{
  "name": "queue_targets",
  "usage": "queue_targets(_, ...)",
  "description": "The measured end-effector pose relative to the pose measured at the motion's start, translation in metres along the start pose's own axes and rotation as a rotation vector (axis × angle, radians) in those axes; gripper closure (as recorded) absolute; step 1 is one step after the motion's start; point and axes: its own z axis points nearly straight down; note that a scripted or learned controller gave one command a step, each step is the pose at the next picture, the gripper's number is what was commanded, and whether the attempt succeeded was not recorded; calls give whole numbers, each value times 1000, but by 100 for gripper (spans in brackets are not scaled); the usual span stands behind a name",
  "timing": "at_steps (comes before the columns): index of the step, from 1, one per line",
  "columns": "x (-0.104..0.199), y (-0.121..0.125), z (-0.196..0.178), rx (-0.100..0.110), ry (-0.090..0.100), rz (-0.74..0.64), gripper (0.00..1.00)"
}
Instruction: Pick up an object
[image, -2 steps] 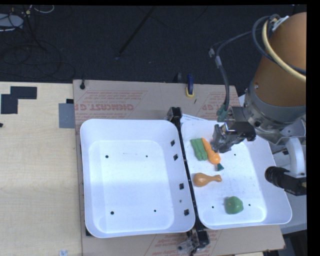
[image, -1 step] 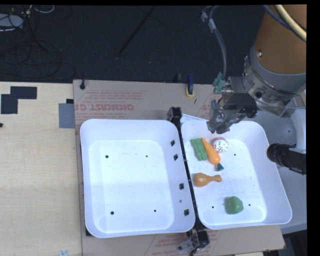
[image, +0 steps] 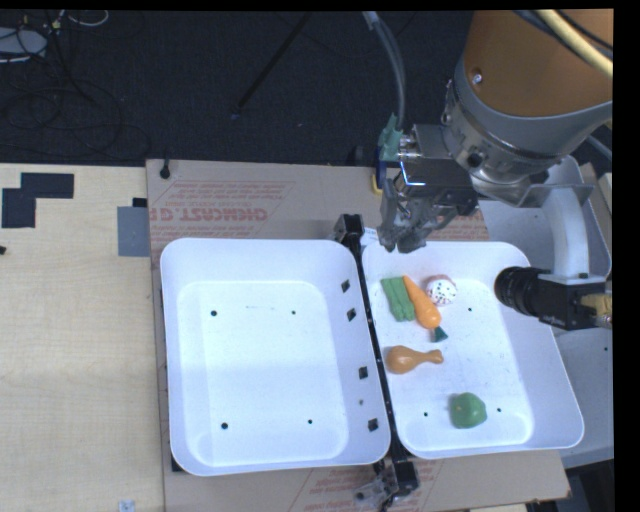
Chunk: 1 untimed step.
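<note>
Arm (image: 520, 100) reaches in from the right; its gripper (image: 408, 240) hangs at the right bin's (image: 540, 400) far left corner, opening impossible to tell. Inside lie carrot (image: 422, 303), orange gourd (image: 410, 359), green lump (image: 467, 410), spotted ball (image: 441, 291).

Enters from upper right of camera view. Large orange band at top right, grey wrist housing directly below it, tilted down and to the left. Gripper (image: 408, 240) extends from the wrist's left side, pointing downward, tip at roughly mid-height of the frame. Metal bracket and cabling visible on the gripper body; a grey cable arcs up from it to the top edge. Finger tips dark, seen close together from this angle; gap between them not resolvable.
</note>
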Motion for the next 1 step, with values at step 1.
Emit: queue_targets(1,-1,0,-8,8,-3,-1,100)
